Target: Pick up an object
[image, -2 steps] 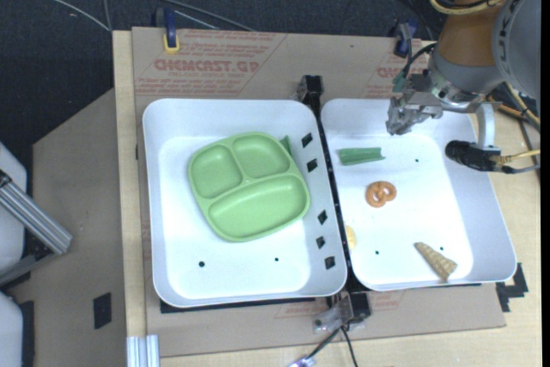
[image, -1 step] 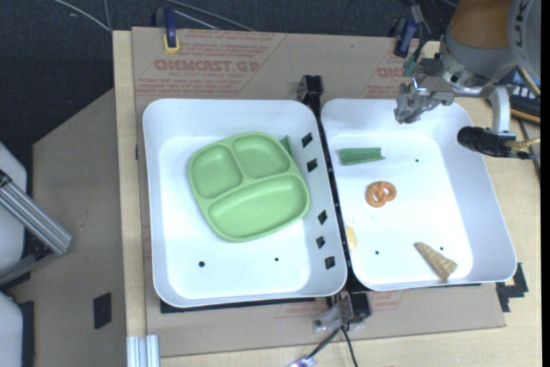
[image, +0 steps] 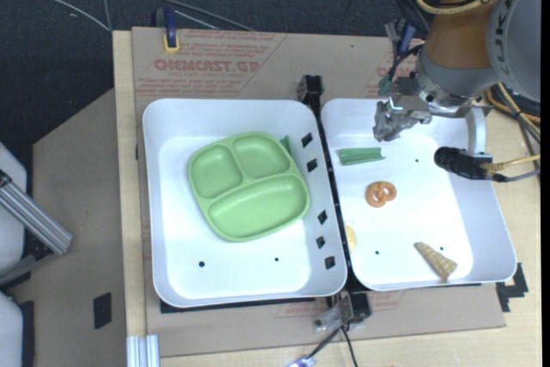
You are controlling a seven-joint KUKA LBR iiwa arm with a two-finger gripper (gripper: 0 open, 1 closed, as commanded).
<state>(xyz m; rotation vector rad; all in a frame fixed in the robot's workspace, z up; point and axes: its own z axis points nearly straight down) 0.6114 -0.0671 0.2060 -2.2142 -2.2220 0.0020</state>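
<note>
Dark carpet with some cables surrounds my bench (image: 258,56), and on the bench stand two white bins side by side. My left bin (image: 172,262) carries a green divided plate (image: 249,185), which lies near its middle, a little tilted. My right bin (image: 481,228) carries three small things: a flat green piece (image: 359,155) near the far edge, an orange pretzel-shaped piece (image: 380,193) about in the middle, and a tan cone-shaped piece (image: 436,259) near the front right corner.

My gripper (image: 388,123) hangs over the far left part of the right bin, just beside the green piece and a little behind it. About its state I cannot tell; that part of the picture is too small and dark for me. I see nothing lifted: all three pieces lie on the bin floor, apart from each other.

So I judge the task is at its beginning. Nothing is picked yet. What is left is to go down on one piece, probably the green one because it is nearest, to close on it, and to raise it.
</note>
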